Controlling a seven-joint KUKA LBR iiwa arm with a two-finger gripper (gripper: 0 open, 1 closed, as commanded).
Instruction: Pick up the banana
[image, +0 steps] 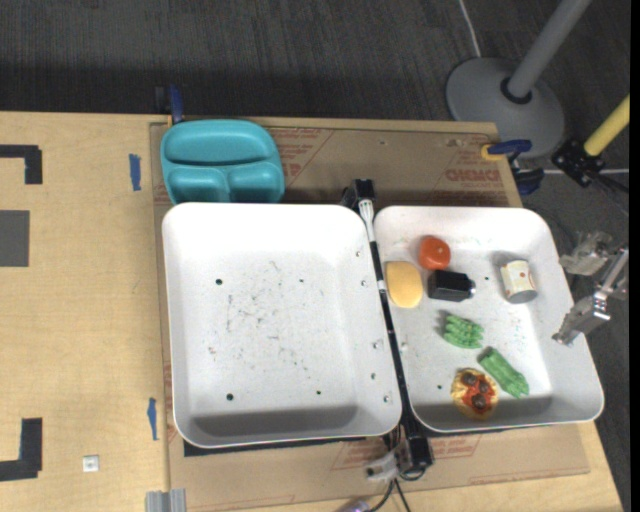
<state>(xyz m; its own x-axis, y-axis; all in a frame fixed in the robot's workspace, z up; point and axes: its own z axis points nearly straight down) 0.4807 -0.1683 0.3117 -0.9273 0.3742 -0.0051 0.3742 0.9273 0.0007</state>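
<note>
Pale yellow banana (404, 284) lying flat in the right bin (560, 395), close against that bin's left wall, at about ten o'clock from the bin's centre. Red-orange round fruit (434, 252) just beside the banana at one o'clock. Small black block (450, 286) just beside the banana at three o'clock. White cylinder (517, 280) farther out at three o'clock, near the bin's right side. Green leafy piece (461, 331) near the banana at five o'clock, a second green piece (503, 370) beyond it, and a round orange-and-dark toy food (474, 391) near the bin's front wall at six o'clock. Left bin (200, 400) touching the right bin along a black seam at nine o'clock. Teal divided tray (221, 160) on the cardboard-covered surface (80, 300) at eleven o'clock, behind the left bin. Metallic gripper (583, 320) at three o'clock, at the right bin's outer rim, well apart from the banana, holding nothing visible; whether open or closed cannot be made out.
</note>
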